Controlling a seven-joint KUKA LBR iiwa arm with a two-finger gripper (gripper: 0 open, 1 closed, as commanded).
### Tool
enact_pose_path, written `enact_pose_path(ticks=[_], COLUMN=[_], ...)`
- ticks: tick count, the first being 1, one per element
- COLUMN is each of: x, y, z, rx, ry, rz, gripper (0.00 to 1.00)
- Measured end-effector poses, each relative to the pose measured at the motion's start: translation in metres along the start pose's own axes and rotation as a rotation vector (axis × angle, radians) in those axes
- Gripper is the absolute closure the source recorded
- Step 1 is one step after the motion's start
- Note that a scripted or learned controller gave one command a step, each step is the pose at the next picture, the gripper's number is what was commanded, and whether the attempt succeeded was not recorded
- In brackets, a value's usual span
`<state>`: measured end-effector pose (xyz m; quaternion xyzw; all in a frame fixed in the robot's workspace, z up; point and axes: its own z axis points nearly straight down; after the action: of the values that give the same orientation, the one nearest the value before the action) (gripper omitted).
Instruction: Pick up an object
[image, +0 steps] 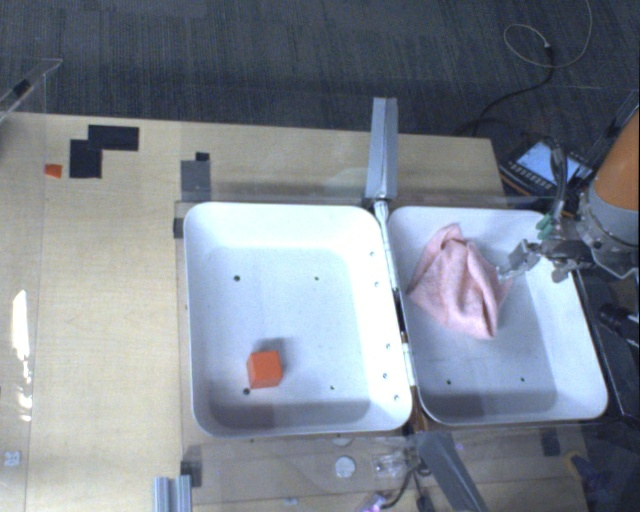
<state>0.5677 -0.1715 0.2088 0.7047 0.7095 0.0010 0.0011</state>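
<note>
While the arm reaches in from the right, this is how the bench lies, nearest things first:

Front edge: a metal bracket (170, 492) stands at the bench's near side, left of the bins, and a small round fitting (345, 466) sits just below the left bin's front wall.

Left bin (300, 225): white and shallow; an orange block (265, 369) lies on its floor toward the near left corner, apart from the walls.

Right bin (500, 400): white, set flush against the left bin along a shared seam; its near half is bare floor with a few small dark dots.

Pink cloth (460, 282): crumpled in the far left part of the right bin, bunched into a peak at the top and trailing down to a point toward the bin's middle.

Gripper (515, 262): over the far right part of the right bin, its tip just beside the cloth's right edge; whether it touches the cloth, and whether the claw is apart or together, I cannot tell from here.

Arm (620, 180): grey with an orange band, at the right edge behind the gripper.

Bench (100, 330): pale wood; black tape shapes (100, 148) and a small orange mark (53, 171) sit at its far left corner.

Beyond: a metal post (382, 150) rises at the seam behind the bins, with dark carpet (250, 60) past it.
</note>
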Motion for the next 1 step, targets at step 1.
enact_pose_path(ticks=[1], x=[0.0285], y=[0.0159], z=[0.1117], rx=[-0.008], ry=[-0.002], rz=[-0.127], gripper=[0.00])
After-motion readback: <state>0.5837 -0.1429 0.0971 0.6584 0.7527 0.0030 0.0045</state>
